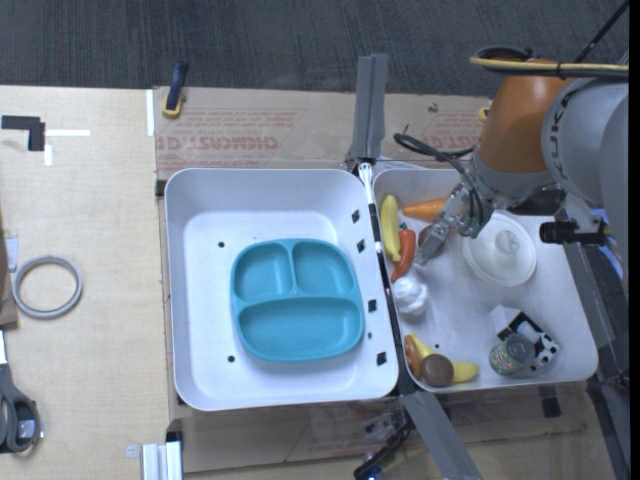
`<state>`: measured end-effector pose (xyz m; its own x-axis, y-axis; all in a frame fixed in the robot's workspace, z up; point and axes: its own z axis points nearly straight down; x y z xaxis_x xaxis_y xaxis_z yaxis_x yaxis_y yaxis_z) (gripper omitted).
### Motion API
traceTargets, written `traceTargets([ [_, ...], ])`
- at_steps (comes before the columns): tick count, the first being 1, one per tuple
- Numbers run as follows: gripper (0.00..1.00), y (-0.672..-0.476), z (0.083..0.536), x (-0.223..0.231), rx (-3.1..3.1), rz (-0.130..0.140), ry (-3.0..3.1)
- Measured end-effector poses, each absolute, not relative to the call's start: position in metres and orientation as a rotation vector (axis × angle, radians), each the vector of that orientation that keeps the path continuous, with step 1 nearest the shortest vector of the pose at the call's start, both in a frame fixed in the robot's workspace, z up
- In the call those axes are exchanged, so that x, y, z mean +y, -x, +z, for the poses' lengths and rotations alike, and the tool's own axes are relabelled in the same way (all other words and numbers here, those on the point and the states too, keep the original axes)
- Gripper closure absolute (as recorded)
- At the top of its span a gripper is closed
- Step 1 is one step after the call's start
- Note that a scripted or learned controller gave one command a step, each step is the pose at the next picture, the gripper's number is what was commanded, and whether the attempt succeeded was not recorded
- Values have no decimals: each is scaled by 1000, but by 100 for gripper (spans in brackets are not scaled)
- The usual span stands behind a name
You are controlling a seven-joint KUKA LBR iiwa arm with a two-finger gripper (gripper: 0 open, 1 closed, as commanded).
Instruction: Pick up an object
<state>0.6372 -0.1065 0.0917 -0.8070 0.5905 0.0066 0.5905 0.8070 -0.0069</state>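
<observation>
Beside the banana [389,226], hand [432,243] apparently empty.

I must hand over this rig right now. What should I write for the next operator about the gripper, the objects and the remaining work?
Gripper: low in the right white bin, near its left wall, beside the red pepper; nothing seen held.
Objects: yellow banana, orange carrot, white round lidded container, white crumpled ball, brown round fruit, all in the right bin. Blue divided plate lies in the left white bin.
Done: nothing lifted.
Left: grasp one object and raise it.
</observation>
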Motion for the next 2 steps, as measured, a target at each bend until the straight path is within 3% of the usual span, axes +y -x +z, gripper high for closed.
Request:
traceTargets([
  [1,0,-627,177,-188,-2940,2,1126],
  [2,0,-650,101,-127,-2972,-5,1085],
])
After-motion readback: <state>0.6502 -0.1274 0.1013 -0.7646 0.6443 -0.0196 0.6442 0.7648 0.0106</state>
